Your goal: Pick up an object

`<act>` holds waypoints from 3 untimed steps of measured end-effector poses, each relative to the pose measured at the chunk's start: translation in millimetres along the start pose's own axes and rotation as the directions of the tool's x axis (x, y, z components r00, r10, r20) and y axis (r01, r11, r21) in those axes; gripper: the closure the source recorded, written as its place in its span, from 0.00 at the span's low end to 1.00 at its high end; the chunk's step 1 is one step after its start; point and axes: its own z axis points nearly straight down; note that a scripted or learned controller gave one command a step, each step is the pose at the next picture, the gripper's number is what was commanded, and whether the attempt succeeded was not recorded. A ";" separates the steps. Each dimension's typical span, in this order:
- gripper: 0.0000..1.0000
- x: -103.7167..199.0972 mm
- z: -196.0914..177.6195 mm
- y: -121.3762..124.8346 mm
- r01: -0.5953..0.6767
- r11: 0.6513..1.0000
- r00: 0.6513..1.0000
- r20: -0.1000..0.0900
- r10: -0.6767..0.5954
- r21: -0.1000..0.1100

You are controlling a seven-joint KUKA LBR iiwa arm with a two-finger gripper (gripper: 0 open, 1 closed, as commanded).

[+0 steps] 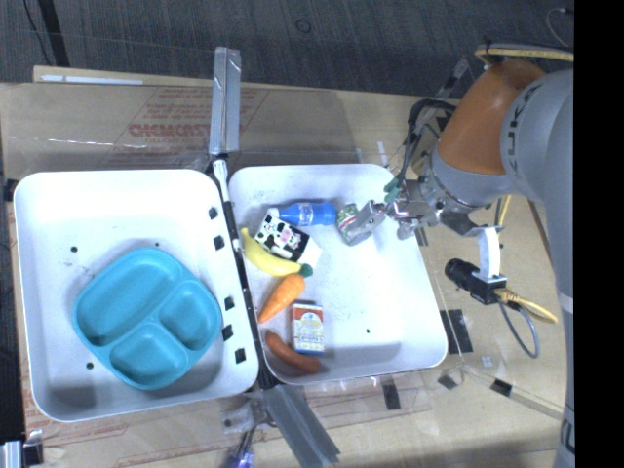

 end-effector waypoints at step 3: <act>0.00 27.0 109.8 -36.5 -0.042 0.999 0.999 0.000 0.042 -0.002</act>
